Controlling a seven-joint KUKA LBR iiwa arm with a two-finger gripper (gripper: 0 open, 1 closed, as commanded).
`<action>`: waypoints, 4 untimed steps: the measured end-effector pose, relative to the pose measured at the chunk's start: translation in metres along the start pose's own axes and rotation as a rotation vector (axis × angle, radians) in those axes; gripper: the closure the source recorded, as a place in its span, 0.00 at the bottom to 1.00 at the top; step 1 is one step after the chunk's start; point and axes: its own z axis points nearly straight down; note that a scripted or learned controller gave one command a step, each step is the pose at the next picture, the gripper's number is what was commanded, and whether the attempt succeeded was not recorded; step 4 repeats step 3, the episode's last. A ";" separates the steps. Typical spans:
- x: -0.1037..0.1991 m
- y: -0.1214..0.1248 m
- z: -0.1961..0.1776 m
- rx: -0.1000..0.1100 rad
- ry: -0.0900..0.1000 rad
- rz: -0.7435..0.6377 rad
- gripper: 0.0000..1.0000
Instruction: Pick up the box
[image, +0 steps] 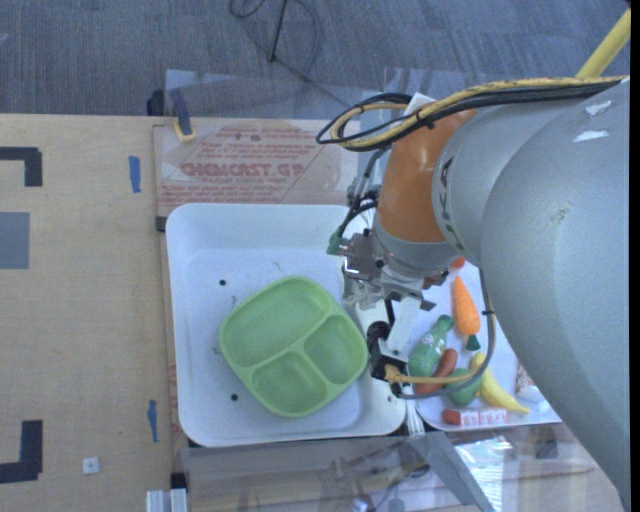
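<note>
Camera view: arm (540, 200) reaches in from the right over the seam between the bins. The pincer (388, 292) is low at the right bin's (432, 417) left edge, and the wrist hides whether it is wide or narrow. Left bin (190, 300) holds a green plate (292, 347). Right bin holds a carrot (464, 308), bottle (430, 345) and banana (497, 392), bunched together. A white-red item, probably the box (478, 417), lies at the near rim just beside the banana, apart from the pincer.
</note>
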 end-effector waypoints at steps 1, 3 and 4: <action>0.065 -0.026 -0.033 0.001 0.000 0.017 1.00; 0.064 -0.072 0.020 0.004 0.000 0.135 1.00; 0.064 -0.072 0.020 0.004 0.000 0.135 1.00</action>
